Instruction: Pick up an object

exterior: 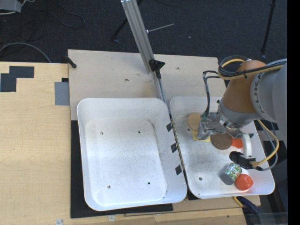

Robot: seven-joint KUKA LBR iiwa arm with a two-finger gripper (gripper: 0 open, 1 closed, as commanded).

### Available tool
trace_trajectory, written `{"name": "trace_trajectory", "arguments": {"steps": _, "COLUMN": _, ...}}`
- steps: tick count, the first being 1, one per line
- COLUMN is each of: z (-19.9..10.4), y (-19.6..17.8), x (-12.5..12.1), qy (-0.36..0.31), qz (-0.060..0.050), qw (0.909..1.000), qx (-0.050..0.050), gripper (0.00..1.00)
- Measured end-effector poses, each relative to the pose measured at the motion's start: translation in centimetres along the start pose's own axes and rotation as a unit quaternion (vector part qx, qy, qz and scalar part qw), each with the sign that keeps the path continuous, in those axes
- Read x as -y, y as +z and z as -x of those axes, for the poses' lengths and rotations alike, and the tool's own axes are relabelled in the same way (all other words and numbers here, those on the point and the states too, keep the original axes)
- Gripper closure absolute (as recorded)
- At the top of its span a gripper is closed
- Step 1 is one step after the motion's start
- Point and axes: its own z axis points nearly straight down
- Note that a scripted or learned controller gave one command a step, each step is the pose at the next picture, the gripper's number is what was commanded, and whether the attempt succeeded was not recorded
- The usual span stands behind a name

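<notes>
The gripper is down inside the right bin, near that bin's 11 o'clock corner; whether it is open or closed cannot be told, since the wrist covers it from above, and nothing can be seen held in it. Close around it lie two flat round pieces: a tan disc just beside it at 10 o'clock and a brown disc just beside it at 4 o'clock, its top edge under the wrist. Both are round, so neither has a long axis or points any way. A small orange piece sits at 3 o'clock of the brown disc, partly hidden. Toward the bin's 5 o'clock corner, well apart from the gripper, a crumpled green and silver thing lies touching a red-orange ball at its 4 o'clock; its long axis seems to run from 1 to 7 o'clock, though this is hard to tell. The left bin lies at 9 o'clock, with three black clips along the shared edge. A grey metal rail slants away at 12 o'clock.
</notes>
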Motion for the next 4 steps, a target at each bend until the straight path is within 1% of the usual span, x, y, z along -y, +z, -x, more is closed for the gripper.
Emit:
{"name": "trace_trajectory", "arguments": {"steps": 1, "z": 0.6, "y": -6.2, "x": 0.0, "qy": -0.002, "qz": -0.001, "qw": 1.0000, "qx": 0.002, "gripper": 1.00}}
{"name": "trace_trajectory", "arguments": {"steps": 2, "z": 0.2, "y": -12.5, "x": -0.4, "qy": -0.005, "qz": 0.000, "qw": 1.0000, "qx": 0.002, "gripper": 1.00}}
{"name": "trace_trajectory", "arguments": {"steps": 3, "z": 0.3, "y": -17.1, "x": -0.5, "qy": -0.006, "qz": -0.001, "qw": 1.0000, "qx": 0.002, "gripper": 1.00}}
{"name": "trace_trajectory", "arguments": {"steps": 4, "z": -4.6, "y": -15.8, "x": -0.4, "qy": -0.006, "qz": -0.004, "qw": 1.0000, "qx": 0.001, "gripper": 1.00}}
